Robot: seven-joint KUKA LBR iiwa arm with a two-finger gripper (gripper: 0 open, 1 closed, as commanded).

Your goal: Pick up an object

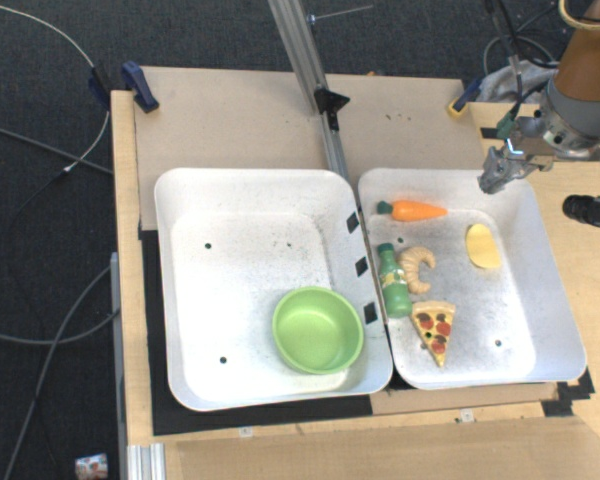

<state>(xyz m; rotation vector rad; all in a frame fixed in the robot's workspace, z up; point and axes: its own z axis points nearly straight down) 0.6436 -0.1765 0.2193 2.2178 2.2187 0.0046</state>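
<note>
A: Where do we log the tool (493, 175)?

B: Upper right, over the far right corner of the right bin (540, 268), hanging off the grey arm (570, 118). Nothing sits between the tips as far as we see. Whether it's wide or narrow, we can't tell; the tip is too small and dark against the rim.

A: Objs in the right bin?

B: Five. Carrot (417, 210) lies flat near the far wall, green end pointing left. Yellow piece (483, 246), lemon-like, sits to the carrot's right and a bit nearer us, closest obj to the tool but apart from it. Green bottle (393, 280) lies along the left wall, lengthwise. Croissant (417, 263) is just beside the bottle on its right; we can't say if they touch. Pizza slice (435, 329) lies nearer the front, tip pointing toward the front edge, just beside the bottle's lower end.

A: Left bin (240, 208)?

B: One green bowl (318, 329), upright, in the near right corner, close to the wall shared w/ the right bin.

A: Anything else on the table (230, 118)?

B: Metal pole (300, 58) runs from top centre down to the gap btwn bins. Blue clamp (140, 85) at the far left corner of the table.
</note>
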